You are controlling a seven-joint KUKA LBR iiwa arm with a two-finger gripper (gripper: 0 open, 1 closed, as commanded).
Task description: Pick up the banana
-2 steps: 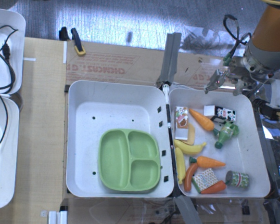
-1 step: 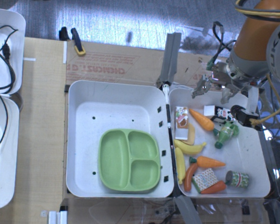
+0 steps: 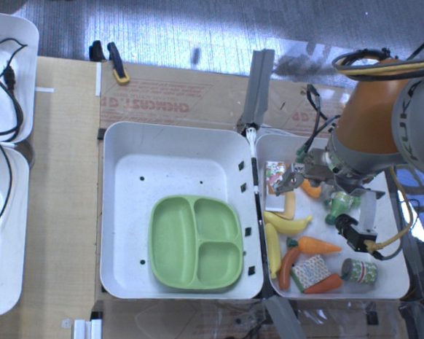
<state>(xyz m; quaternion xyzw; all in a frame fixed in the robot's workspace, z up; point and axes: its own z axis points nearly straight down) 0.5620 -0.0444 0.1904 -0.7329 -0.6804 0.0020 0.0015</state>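
Observation:
The banana [image 3: 290, 222] is yellow and lies in the right bin [image 3: 396, 286], near its left wall, with one end curving up toward the back. My gripper [image 3: 291, 181] hangs just above that upturned end, low inside the bin. The view does not show the banana held. A second long yellow piece [image 3: 272, 247] lies along the bin's left wall just in front of the banana.
In the right bin lie a carrot [image 3: 318, 246], a red chili [image 3: 286, 267], a patterned box [image 3: 311, 271], a small can [image 3: 360, 270], a green item [image 3: 338, 204], an orange item [image 3: 311, 187] and a white packet [image 3: 275, 177]. The left bin [image 3: 125, 158] holds a green divided plate [image 3: 195, 241].

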